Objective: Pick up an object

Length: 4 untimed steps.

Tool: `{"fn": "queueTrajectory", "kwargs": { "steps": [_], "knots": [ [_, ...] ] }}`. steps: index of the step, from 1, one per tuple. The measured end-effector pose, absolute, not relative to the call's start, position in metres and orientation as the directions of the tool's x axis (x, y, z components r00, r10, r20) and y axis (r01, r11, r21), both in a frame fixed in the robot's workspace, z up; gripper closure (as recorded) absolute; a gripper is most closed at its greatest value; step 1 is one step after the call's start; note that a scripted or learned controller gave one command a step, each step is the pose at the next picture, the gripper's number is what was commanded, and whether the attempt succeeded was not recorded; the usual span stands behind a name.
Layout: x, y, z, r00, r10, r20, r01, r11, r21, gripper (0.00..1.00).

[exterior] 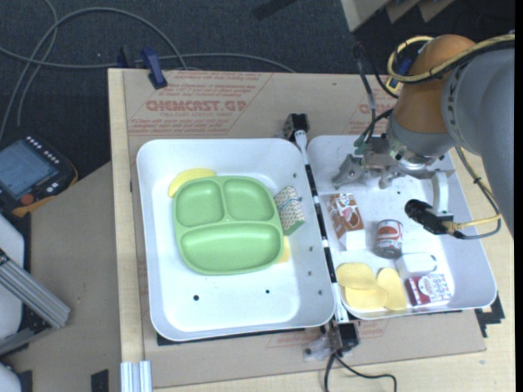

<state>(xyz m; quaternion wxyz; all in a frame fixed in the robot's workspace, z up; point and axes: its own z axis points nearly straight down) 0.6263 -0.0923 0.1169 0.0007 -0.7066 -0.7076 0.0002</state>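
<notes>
The hand (pixel 357 170) hovers low over the right bin's (pixel 478 260) far end, its grip state impossible to tell, with the brown packet (pixel 346 213) just toward the camera, long axis running near-to-far along the divider.

I see bright, even light from above. The white bins (pixel 155 243) glow a bit, shadows beside them are soft, and the arm (pixel 482 80) looks blurry.
</notes>
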Motion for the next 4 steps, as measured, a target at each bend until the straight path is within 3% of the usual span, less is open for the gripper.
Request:
{"fn": "queueTrajectory", "kwargs": {
  "steps": [1,2,3,4],
  "knots": [
    [0.631,-0.132,0.168,0.000,1.000,-0.002,1.000,0.000,0.003,0.00],
    [0.568,-0.142,0.100,0.000,1.000,-0.001,1.000,0.000,0.003,0.00],
    [0.533,-0.140,0.097,0.005,1.000,-0.009,0.999,-0.005,0.040,0.00],
    [0.524,-0.138,0.097,0.001,1.000,-0.003,1.000,-0.001,0.011,1.00]
  ]
}}
